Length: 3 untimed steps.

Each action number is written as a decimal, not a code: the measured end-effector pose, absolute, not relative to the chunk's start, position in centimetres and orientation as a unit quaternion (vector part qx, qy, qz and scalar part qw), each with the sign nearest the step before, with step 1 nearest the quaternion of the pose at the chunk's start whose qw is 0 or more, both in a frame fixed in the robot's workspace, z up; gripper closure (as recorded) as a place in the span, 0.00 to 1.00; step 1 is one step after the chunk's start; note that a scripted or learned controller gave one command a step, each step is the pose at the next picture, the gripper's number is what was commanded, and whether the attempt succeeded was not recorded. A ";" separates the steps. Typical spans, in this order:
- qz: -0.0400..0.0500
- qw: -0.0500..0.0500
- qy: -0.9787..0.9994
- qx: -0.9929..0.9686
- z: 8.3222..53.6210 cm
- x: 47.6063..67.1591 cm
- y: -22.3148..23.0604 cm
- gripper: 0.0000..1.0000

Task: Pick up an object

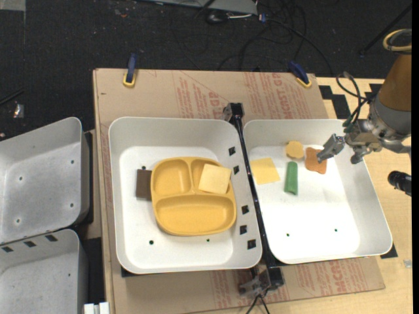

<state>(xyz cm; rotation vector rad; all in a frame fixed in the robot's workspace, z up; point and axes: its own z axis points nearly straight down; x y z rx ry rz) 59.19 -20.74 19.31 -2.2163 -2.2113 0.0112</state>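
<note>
My gripper (345, 150) hangs over the upper right part of the right bin (340, 234). Its fingers stand apart with nothing between them. The left finger (330, 146) is just above an orange block (316, 162), which lies on the bin floor outside the jaws. A small round yellow piece (294, 150) sits left of that block. Further left are a green stick (291, 178) and a flat yellow square (264, 171).
The left bin (131, 241) holds a yellow divided plate (193, 208) with a pale yellow slice (214, 178) on it, and a brown block (143, 183) beside the plate. A black divider (247, 188) runs between the bins. Grey trays (39, 169) lie at far left.
</note>
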 end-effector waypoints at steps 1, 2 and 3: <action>0.000 0.000 -0.708 -0.707 20.1 59.5 -20.7 0.00; 0.001 0.001 -0.707 -0.707 15.7 59.4 -20.2 0.00; 0.001 0.002 -0.707 -0.708 10.0 59.5 -21.1 0.00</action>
